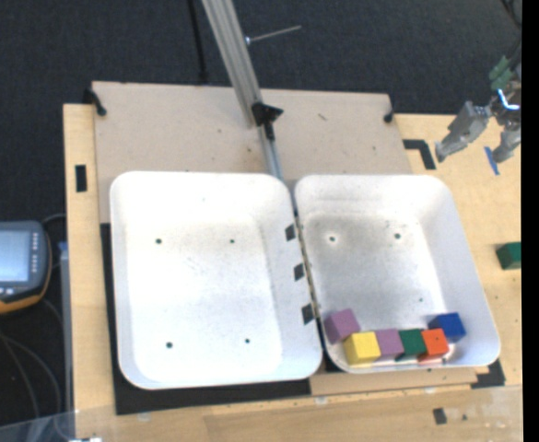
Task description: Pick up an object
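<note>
Several small blocks lie along the near wall of the right bin (435, 210): a purple block (343, 323), a yellow block (363, 346), a second purple block (390, 343), a green block (411, 343), an orange block (434, 343) and a blue block (448, 325). My gripper (473, 153) hovers over the bench beyond the right bin's far right corner, well away from the blocks. Its fingers stand apart, open, with nothing between them.
The left bin (140, 247) sits beside the right one, with clips along their shared wall. A slanted metal rail (235, 53) rises behind the bins. A green object (509, 255) lies on the bench right of the right bin. A grey device (6, 261) sits at far left.
</note>
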{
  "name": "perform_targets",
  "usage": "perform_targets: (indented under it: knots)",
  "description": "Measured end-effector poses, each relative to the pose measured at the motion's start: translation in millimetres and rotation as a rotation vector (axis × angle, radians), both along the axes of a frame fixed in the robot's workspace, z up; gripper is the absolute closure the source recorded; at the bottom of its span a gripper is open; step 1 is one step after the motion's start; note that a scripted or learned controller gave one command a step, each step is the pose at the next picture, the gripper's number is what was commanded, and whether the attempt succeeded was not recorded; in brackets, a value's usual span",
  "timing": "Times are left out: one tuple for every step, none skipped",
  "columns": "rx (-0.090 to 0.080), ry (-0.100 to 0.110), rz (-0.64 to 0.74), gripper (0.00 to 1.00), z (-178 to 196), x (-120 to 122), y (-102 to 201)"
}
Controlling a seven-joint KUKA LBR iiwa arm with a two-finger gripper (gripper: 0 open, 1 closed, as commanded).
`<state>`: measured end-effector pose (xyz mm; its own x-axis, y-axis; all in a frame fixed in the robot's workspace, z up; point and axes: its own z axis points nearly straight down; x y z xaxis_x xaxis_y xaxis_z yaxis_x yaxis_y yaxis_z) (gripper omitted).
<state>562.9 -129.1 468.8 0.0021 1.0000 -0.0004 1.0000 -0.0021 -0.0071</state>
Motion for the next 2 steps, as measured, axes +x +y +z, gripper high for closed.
perform_targets:
  knots:
    - [-0.001, 0.0, 0.0, 0.0, -84.5, 36.0, -27.8]
    - [-0.005, -0.016, 0.0, 0.0, -26.0, 64.5, -70.7]
